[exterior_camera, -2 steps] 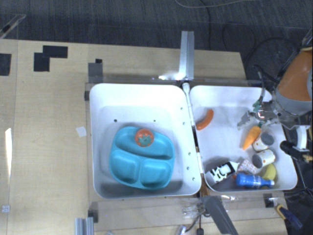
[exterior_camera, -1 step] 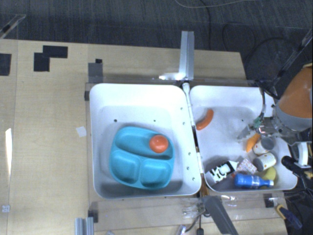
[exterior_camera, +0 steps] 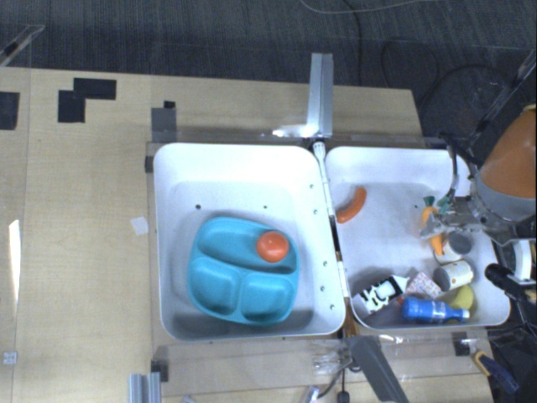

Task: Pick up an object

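Honestly, I cannot tell the jaw state; my gripper (exterior_camera: 445,217) sits blurred near the right bin's (exterior_camera: 394,162) right wall. One orange sausage (exterior_camera: 351,205) lies left of it, long axis slanting up-right, bare floor around. One blue bottle (exterior_camera: 434,311) lies lengthwise along the front wall.
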